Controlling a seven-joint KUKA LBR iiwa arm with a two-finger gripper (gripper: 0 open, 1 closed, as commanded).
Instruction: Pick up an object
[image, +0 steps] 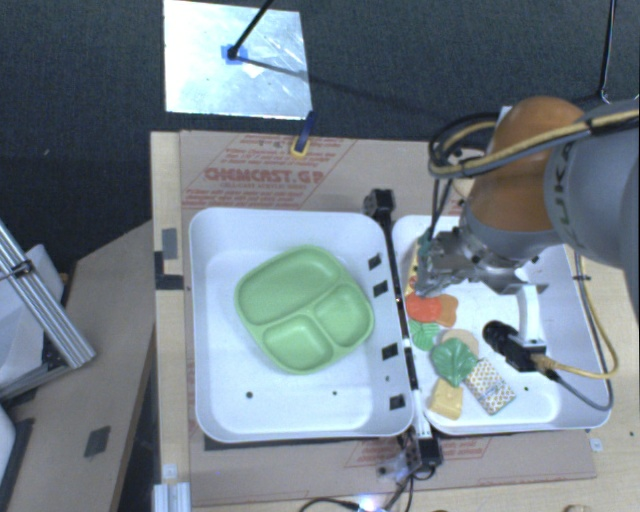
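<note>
Objects: we see an orange piece (433, 307), green leafy toy (455, 358), yellow block (447, 400) and patterned block (490, 385) clustered in the right bin (570, 400).
Gripper (428, 268): low over the orange piece; we cannot tell its state.
Left bin (215, 400): holds a green divided plate (303, 308).

White bins (215, 330) — two, side by side. One green divided plate (303, 308) in the left bin. Small items (452, 358) in the right bin — about six, clustered; exact count unclear.
</note>
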